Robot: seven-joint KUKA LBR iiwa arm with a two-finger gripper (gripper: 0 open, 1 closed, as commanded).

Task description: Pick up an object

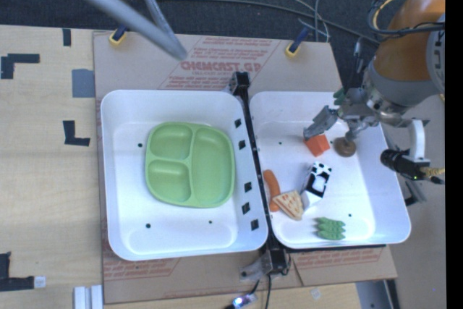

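Camera view: the claw (332, 135) is hanging over the right bin (376, 224) with fingers spread wide, gripping nothing, an orange block (317, 146) lying just beneath between them. Further out in that bin, a black-and-white piece (317, 179), carrot (272, 188), sandwich wedge (290, 205) and green item (330, 229) are lying apart; a green divided plate (191, 163) is sitting in the left bin (116, 177).

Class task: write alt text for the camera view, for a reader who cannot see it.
A grey and orange robot arm's gripper hovers, fingers spread, just above an orange block in the right bin, which also holds a carrot and other small toys. The left bin holds a green divided plate.
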